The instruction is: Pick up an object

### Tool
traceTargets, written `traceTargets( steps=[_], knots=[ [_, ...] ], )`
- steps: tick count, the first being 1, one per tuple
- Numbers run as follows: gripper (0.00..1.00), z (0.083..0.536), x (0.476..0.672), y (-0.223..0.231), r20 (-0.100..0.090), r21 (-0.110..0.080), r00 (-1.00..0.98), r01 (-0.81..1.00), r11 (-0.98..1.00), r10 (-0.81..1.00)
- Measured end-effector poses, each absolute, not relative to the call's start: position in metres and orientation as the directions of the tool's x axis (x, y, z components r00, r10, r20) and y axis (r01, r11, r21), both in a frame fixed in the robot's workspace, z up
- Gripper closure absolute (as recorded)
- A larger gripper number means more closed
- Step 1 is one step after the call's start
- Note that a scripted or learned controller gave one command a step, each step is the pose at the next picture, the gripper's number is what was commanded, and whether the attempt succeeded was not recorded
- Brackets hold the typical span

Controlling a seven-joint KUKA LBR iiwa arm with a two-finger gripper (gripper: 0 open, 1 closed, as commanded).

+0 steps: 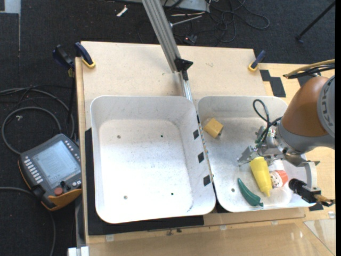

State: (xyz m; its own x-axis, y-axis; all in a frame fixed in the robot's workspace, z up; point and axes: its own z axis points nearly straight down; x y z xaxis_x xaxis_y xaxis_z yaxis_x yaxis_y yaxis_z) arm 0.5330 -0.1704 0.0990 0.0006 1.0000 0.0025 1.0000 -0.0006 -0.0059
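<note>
Wooden bench [138,68] carries two white bins; left bin [106,116]. Right bin [226,104] has a yellow block [213,127] near its back, a yellow banana-shaped toy [260,176], a green piece [249,192] and a red-white item [277,178]. Gripper [254,154] sits just above the banana toy, grip state unclear.

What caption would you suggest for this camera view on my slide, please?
KUKA arm's gripper poised over a yellow object in the right bin, near a tan block.
</note>
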Motion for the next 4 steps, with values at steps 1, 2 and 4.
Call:
traceTargets(
  steps=[1, 2, 4],
  knots=[
    [1.00, 0.113, 0.535, -0.172, 0.000, 0.001, 0.001, 1.000, -0.001, 1.000],
    [1.00, 0.159, 0.534, -0.180, -0.002, 0.005, 0.002, 1.000, -0.002, 1.000],
    [1.00, 0.217, 0.550, -0.131, 0.001, 0.003, -0.008, 1.000, 0.008, 1.000]
  ],
)
